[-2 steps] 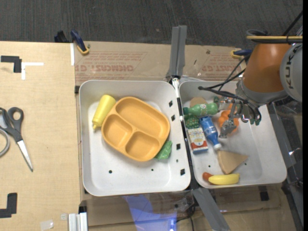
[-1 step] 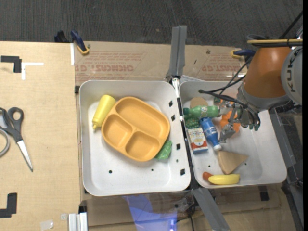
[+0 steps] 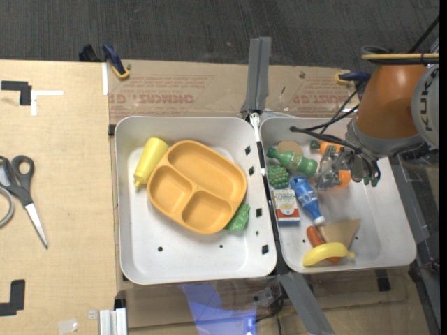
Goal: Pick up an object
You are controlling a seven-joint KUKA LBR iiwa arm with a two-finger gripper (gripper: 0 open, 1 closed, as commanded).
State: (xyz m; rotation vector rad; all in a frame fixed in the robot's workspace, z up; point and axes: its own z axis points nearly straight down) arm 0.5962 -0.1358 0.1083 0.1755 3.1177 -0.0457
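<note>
fig.: gripper (image 3: 328,176) in right bin (image 3: 391,250); finger state unclear. blue bottle (image 3: 306,199) lies just left of it, long axis diagonal, cap toward banana (image 3: 325,254).

You see two bins side by side on the counter (image 3: 56,187). In the left bin (image 3: 133,257) a divided tray (image 3: 198,185) lies in the middle, a bottle (image 3: 149,160) touching its left edge. The right bin (image 3: 391,243) holds the small things — a banana (image 3: 326,254) at the front, the end effector (image 3: 334,175) behind it. Scissors (image 3: 26,194) lie far left.
</note>
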